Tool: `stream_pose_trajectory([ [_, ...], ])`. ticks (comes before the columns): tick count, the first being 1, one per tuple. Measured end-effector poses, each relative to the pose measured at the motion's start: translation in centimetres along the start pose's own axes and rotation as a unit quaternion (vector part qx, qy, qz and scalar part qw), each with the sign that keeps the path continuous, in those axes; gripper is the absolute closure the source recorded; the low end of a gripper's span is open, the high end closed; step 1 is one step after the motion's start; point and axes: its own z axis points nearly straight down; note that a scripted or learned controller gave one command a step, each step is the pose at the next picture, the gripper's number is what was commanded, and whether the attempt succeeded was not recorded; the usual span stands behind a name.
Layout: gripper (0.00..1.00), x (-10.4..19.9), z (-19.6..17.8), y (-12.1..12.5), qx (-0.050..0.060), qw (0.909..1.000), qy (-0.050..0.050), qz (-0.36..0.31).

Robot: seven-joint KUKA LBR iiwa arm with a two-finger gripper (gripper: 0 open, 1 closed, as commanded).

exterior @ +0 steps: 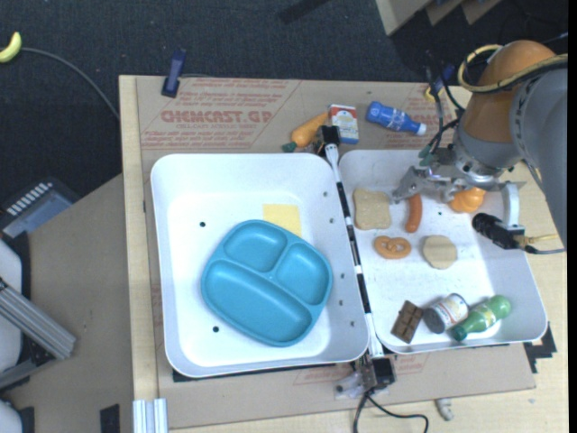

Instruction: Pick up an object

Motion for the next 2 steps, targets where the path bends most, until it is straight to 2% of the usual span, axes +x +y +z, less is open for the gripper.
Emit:
stream_pose_trajectory([
  [1,1.00,0.0,-1.1,0.1,-0.002,1.0000,-0.001,-0.001],
  [2,1.00,7.8,-10.1,-1.0,-0.002,1.0000,0.000,-0.001],
])
